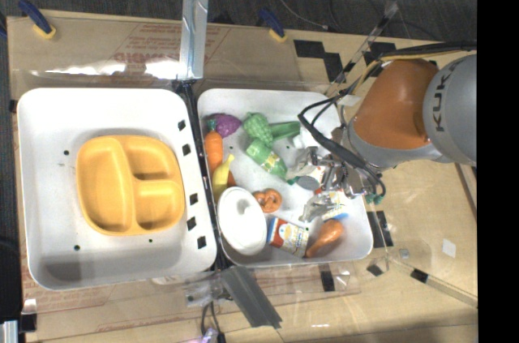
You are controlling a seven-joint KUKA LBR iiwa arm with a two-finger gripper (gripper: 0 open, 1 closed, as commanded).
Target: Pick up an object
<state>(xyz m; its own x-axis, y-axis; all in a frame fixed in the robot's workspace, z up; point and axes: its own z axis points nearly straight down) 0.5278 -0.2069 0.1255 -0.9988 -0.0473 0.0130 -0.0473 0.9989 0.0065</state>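
The gripper [324,189] hung low in the right bin [243,100], near its right wall; whether it was released or clenched could not be told amid cables and glinting metal. Around it lay glossy plastic toys: a knobbly green vegetable [263,140], a smooth carrot [212,147], a purple piece [225,124], a round white lid [242,220], a labelled can [287,235], and a brown tapered piece [326,235] against the near wall. The left bin [40,122] held a yellow divided tray [130,182], with bare floor around it.
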